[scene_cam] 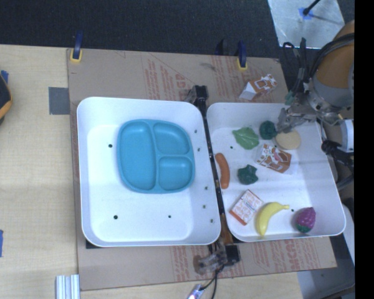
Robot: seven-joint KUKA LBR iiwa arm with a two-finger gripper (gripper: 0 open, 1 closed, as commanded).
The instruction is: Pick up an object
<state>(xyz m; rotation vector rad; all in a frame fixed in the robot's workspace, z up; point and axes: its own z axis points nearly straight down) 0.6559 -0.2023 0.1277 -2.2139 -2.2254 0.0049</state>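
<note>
Right bin (321, 179): fingers (285, 122) beside cookie (288, 140).

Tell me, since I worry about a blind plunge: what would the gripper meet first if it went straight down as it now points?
Probably the round beige piece, which lies just under the gripper in the right bin. The dark green piece sits close beside it, and depth is hard to judge from this slant.

The grey arm with its orange band is reaching in from the right, its gripper (289, 118) pointing downward.
</note>
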